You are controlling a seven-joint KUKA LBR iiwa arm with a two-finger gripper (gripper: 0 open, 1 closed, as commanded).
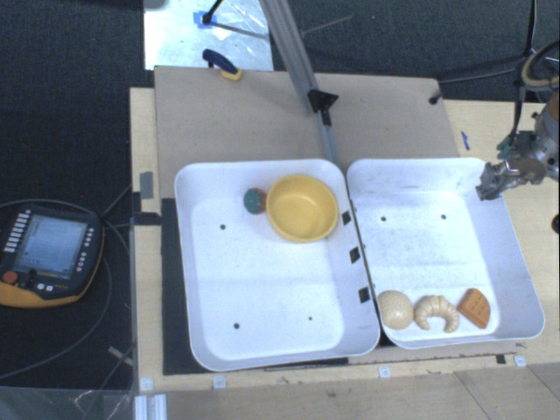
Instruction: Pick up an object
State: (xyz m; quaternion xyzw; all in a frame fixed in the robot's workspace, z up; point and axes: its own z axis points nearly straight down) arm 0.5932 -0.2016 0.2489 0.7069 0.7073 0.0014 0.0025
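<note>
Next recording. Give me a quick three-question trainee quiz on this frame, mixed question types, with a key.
1. True or false: the round yellow plastic bowl sits in the right white bin.
2. How many food-like items lie along the right bin's near edge?
3. What touches the bowl's left side: A) small green-and-red ball, B) tan croissant, C) orange waffle piece?

Key: 1 false, it is in the left white bin; 2 three; 3 A.

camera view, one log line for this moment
end effector: above right bin's far right corner | holding: nothing seen | round yellow bowl: left bin
</note>
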